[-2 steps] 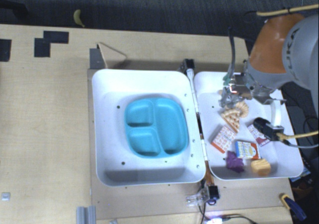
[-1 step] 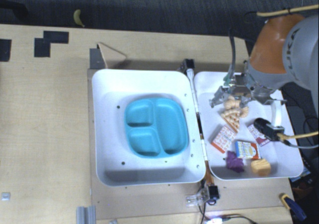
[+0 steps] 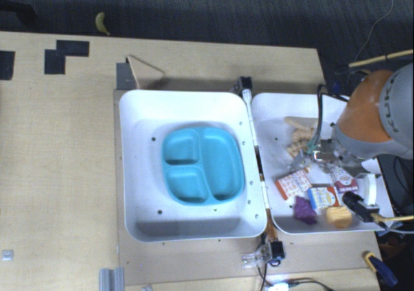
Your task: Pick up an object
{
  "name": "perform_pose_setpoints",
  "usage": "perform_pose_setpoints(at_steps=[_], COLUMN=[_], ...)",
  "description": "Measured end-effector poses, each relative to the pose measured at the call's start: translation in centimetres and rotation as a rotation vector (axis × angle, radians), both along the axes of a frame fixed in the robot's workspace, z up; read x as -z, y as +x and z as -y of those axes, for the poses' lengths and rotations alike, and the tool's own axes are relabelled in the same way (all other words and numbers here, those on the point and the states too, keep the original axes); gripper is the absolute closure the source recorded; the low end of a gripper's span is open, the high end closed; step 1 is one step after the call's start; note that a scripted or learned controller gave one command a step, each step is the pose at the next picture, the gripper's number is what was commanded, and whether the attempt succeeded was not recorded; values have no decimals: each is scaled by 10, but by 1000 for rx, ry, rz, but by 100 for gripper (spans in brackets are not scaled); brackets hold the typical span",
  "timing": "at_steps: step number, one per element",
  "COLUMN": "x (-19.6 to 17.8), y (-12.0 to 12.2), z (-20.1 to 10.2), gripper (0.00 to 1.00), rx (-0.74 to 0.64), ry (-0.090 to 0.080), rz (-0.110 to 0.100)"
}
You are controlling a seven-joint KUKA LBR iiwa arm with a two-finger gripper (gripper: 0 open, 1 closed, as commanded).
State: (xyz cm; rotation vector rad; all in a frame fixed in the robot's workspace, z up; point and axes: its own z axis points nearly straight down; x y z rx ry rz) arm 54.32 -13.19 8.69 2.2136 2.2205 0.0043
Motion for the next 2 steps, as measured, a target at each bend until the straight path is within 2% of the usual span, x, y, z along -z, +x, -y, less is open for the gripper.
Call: perform_pose_setpoints(at_steps=[1,2], x=[-12,-93], y=[2,22], z=[-1,62], gripper=[100,100], rx=[-1,1], ry=[0,0], rz=[6,-1])
